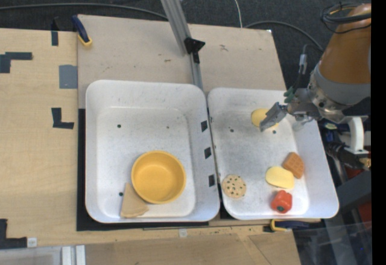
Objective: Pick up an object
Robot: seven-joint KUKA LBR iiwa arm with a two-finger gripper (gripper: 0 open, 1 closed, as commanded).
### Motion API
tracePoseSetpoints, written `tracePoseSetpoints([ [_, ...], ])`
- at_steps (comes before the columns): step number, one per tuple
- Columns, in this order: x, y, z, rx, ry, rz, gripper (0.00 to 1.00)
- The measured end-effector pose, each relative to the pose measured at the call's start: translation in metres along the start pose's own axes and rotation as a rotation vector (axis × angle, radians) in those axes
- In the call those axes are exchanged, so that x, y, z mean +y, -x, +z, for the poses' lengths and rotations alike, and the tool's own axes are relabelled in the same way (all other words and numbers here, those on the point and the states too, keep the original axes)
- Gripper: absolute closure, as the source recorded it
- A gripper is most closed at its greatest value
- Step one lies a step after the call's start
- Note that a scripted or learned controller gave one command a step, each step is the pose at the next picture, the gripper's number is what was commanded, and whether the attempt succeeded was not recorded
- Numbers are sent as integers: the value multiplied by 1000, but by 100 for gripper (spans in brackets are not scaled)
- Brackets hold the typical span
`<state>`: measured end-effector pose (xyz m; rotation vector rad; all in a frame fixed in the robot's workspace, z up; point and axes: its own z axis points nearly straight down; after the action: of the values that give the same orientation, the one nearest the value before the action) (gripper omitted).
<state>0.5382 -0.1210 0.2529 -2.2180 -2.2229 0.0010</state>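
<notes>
Two white bins sit side by side on the bench point(139, 46).
Reaching in from the right edge, the arm point(344, 70) slants its tool point(272, 118) against a pale yellow object point(259, 116) in the right bin point(241, 98)'s far half; grip unclear. Open floor lies mid-bin.

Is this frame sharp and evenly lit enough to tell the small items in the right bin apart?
Camera view: lighting is even and soft, with faint shadows and no glare on the shallow white right bin; the round speckled cookie and small red toy read clearly; the end effector looks slightly soft.
</notes>
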Motion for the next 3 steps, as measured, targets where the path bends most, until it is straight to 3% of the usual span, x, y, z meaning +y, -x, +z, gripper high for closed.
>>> tracePoseSetpoints([
  [1, 0, 0, 0, 0, 0, 0, 0],
  [3, 3, -7, 103, 1, -6, 1, 0],
])
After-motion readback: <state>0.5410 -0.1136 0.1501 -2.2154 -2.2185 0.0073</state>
